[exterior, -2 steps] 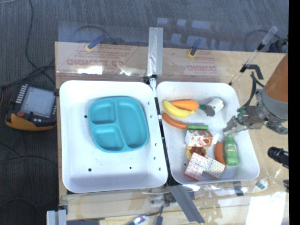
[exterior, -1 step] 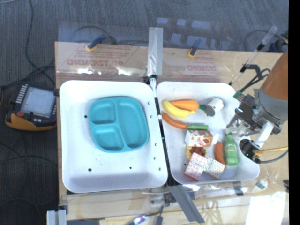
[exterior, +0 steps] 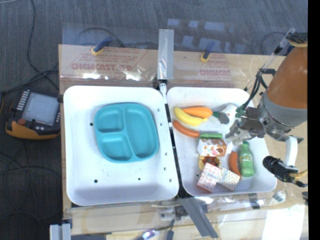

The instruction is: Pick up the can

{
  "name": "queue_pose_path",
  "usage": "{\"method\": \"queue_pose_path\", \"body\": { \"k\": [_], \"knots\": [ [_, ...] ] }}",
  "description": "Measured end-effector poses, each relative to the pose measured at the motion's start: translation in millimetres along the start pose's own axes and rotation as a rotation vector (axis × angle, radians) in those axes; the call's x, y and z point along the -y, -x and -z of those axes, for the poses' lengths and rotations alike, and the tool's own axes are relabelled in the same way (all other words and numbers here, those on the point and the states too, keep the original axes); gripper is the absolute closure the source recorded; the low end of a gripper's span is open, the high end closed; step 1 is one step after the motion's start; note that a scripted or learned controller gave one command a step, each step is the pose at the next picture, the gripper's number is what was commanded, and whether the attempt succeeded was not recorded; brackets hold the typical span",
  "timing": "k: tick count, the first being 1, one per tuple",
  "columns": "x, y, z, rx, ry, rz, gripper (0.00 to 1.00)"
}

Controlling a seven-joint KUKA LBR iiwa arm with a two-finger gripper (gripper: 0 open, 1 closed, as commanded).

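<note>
Silvery can (exterior: 223, 116), apparently, beside carrot (exterior: 198, 112) leaf end; tool (exterior: 239, 129) hangs just right of it, slightly nearer camera; short leftward reach likely; tool's spread: cannot tell

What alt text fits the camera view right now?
The arm's pincer hovers over the right bin, above toy food: a banana, carrot, green bottle and small cartons. The left bin holds a blue divided plate.

Right bin (exterior: 186, 184) crowded — toys (exterior: 215, 176) packed.
</note>
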State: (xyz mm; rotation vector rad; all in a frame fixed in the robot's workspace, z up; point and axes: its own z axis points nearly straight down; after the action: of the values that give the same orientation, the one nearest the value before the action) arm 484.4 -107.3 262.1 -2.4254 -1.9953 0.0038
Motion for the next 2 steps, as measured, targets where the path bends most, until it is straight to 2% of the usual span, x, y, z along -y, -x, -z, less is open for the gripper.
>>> {"method": "queue_pose_path", "body": {
  "k": [1,2],
  "knots": [
    [2.1,-13.8,-36.5,-0.001,-0.001,0.265,1.00],
    [9.9,-50.7,-23.8,0.000,0.002,0.511,1.00]
  ]
}}
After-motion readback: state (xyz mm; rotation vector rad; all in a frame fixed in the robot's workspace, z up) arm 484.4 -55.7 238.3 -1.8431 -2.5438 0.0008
